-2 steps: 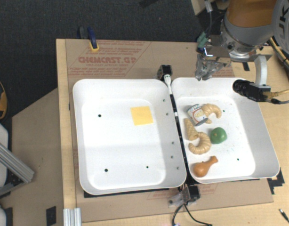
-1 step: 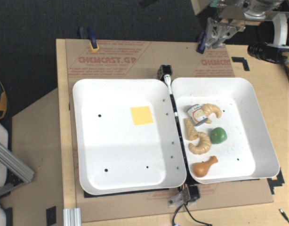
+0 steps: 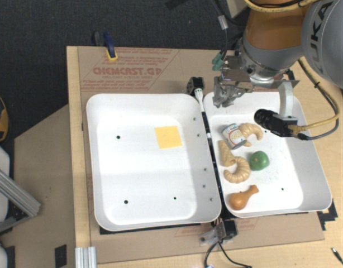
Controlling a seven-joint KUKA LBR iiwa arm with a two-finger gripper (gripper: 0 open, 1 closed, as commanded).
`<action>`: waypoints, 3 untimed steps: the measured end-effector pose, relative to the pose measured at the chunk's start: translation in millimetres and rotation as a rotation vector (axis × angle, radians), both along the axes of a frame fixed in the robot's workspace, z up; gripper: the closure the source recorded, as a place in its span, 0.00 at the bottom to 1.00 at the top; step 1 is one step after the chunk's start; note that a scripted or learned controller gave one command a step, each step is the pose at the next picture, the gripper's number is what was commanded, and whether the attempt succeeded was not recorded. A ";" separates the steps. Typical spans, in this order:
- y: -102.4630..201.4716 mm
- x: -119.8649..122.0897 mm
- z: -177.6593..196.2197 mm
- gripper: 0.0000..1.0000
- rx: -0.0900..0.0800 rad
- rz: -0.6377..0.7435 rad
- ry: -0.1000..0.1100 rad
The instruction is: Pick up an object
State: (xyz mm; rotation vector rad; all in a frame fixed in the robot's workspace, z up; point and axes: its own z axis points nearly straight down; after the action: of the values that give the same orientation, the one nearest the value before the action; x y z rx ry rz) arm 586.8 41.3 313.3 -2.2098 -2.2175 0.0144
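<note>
My gripper (image 3: 225, 97) hangs over the far left corner of the right bin (image 3: 307, 175), open, with nothing between its fingers. Just in front of it lie a small white can with a blue label (image 3: 234, 135) and a tan croissant (image 3: 251, 129) touching it. Closer to the front are two more tan pastries (image 3: 225, 152) (image 3: 238, 173), a green ball-shaped fruit (image 3: 259, 160) and a brown drumstick (image 3: 242, 197). A flat yellow square (image 3: 168, 137) lies alone in the left bin (image 3: 96, 149).
A black cylinder on a bracket (image 3: 270, 121) hangs from the arm over the right bin's back, with a cable trailing right. The raised divider rims (image 3: 208, 144) run between the bins. A brown board (image 3: 132, 68) lies under both.
</note>
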 end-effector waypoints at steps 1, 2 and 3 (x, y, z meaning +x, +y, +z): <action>26.8 13.9 136.2 1.00 0.001 0.001 -0.032; 44.3 3.1 -18.0 1.00 -0.003 -0.003 0.003; 57.1 34.7 145.4 1.00 0.002 -0.001 -0.037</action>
State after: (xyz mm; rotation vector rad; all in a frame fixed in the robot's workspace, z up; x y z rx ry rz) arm 621.5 98.4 458.8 -2.2283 -2.2337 -0.0282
